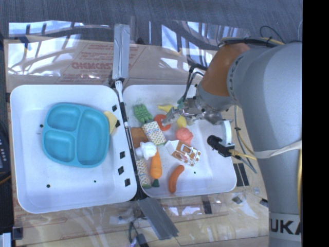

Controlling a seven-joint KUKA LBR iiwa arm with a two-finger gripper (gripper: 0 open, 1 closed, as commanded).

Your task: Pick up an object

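From my seat I see the arm (257, 86) coming in from the right and bending down over the far part of the right bin (218, 181). The gripper (181, 112) sits low among the toy food there, close to a yellow piece (181, 121) and a red ring-shaped piece (162, 121). The wrist hardware blocks the tips, so I cannot tell how the gripper is set or whether anything is caught in it.

Just left of the gripper lie a small yellow piece (165, 108) and a green ridged piece (142, 112). Nearer in the same bin I see a pink-red rounded piece (184, 135), a checkered block (153, 132), a brown piece (137, 136) against the left wall, a white piece (148, 150), a carton-like box with an orange pattern (185, 153), a carrot (156, 166) and a sausage (175, 178), all crowded together.

The left bin (31, 189) holds a blue divided plate (76, 134), lying flat, with a yellow piece (111, 121) just beside its right edge.
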